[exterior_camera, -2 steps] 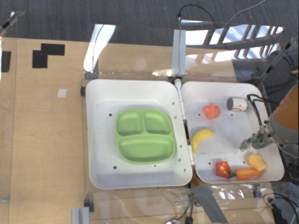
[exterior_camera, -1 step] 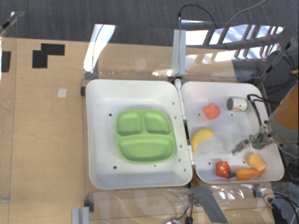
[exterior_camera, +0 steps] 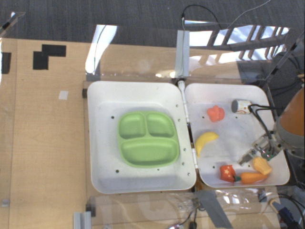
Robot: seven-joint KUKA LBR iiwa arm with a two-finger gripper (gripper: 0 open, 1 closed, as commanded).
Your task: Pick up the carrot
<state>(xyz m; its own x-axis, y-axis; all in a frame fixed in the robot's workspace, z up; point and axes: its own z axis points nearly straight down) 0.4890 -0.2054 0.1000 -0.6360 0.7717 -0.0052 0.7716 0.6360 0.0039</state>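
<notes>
Two bins (exterior_camera: 95, 142): carrot (exterior_camera: 252, 177) (right one), tray (exterior_camera: 147, 139).

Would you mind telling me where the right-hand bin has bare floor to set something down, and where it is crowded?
The right bin has bare floor between the banana, the pink toy and the gripper, and along its far wall. Its near right corner is crowded: the carrot, the red toy and a yellow piece lie close together.
</notes>
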